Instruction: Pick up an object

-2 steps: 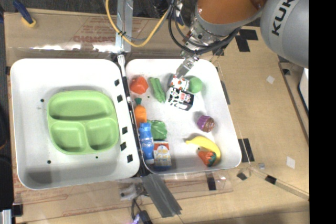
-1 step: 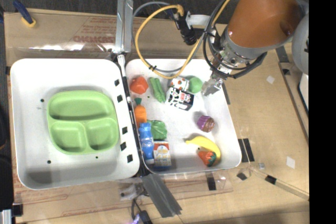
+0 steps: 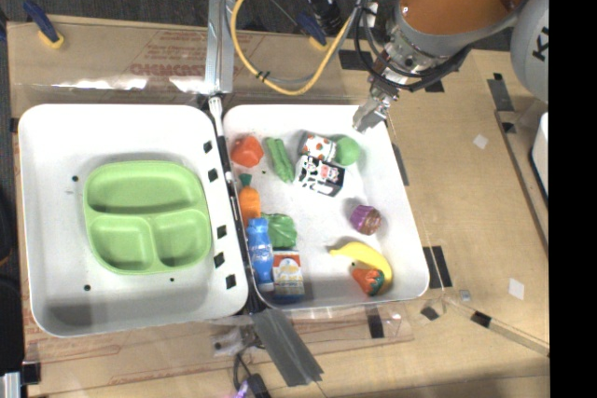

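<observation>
Gripper (image 3: 370, 116) up over the right bin's (image 3: 410, 233) far corner, can't tell its state, nothing visibly in it, with the green toy (image 3: 348, 149) just beside, lying in that bin.

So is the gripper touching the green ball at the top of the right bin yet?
Apart. In the camera view, the gripper hangs over the right bin's top edge, with white bin floor showing between it and the green ball.
</observation>
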